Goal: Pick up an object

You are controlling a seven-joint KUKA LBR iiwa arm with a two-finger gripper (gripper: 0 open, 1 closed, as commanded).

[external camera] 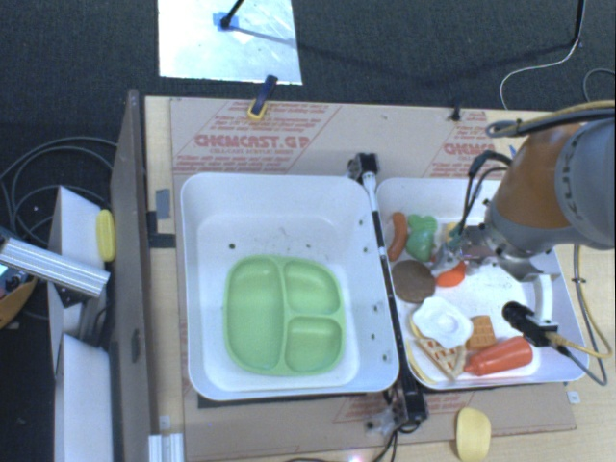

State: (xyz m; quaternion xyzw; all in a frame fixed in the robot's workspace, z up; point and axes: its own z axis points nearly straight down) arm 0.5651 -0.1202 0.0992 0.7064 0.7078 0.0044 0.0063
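My gripper [450,254] is low over the right bin [568,378], near its middle, with the arm coming in from the right. Just under it lies a small orange-red piece [450,277]. To its left sit a green toy vegetable [420,237] and an orange sausage [397,235]. A brown disc [414,280] lies a little lower left. Toward the front are a fried egg [443,320], a waffle [438,358], a small cracker [481,332] and an orange-red carrot [499,356].
The left bin [207,210] holds a green divided plate [285,314]. A yellow object [472,432] lies on the bench in front of the right bin. The ridge between the two bins [383,277] runs close beside the sausage and disc.
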